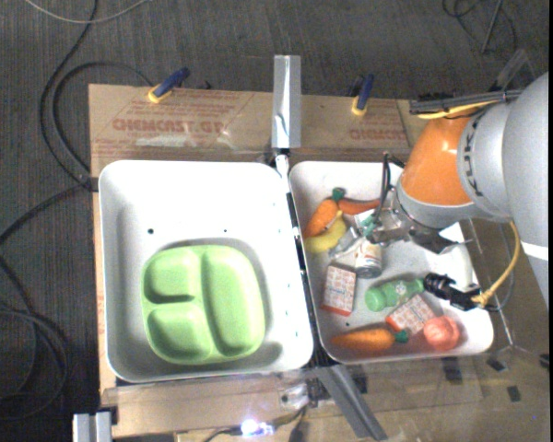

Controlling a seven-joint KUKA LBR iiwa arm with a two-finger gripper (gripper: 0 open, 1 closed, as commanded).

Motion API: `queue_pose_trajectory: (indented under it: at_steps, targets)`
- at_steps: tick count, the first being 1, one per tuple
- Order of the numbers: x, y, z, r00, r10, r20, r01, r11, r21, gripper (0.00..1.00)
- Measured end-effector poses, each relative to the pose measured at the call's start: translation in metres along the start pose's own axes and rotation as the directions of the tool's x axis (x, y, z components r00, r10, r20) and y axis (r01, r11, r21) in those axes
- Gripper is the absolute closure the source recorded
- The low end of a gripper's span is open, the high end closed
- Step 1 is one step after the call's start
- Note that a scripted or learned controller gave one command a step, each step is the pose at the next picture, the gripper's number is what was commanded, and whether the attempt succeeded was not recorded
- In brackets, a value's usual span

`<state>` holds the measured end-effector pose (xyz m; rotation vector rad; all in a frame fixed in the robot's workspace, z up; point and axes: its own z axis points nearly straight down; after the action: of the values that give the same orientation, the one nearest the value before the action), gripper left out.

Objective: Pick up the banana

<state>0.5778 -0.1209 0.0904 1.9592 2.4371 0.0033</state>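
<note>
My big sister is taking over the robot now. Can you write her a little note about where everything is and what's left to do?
Gripper: low in the right bin, by the banana; can't tell if it's open or shut.
Banana: lying at the right bin's left wall, a carrot touching it from above.
Left bin: holds a green divided plate.
Done: the arm has reached the banana's spot.
Left: grip the banana and lift it; it looks not yet picked up.

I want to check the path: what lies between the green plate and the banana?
In the camera view, bare white bin floor beside the green plate, then the two bins' adjoining walls. The banana lies just past them, against a carrot.
</note>
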Motion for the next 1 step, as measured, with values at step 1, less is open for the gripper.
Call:
queue_pose_trajectory:
  at_steps: [1]
  targets:
    - [0.1101,0.0114,-0.0938,0.98,-0.2,-0.011,0.2,0.98,0.01,0.0]
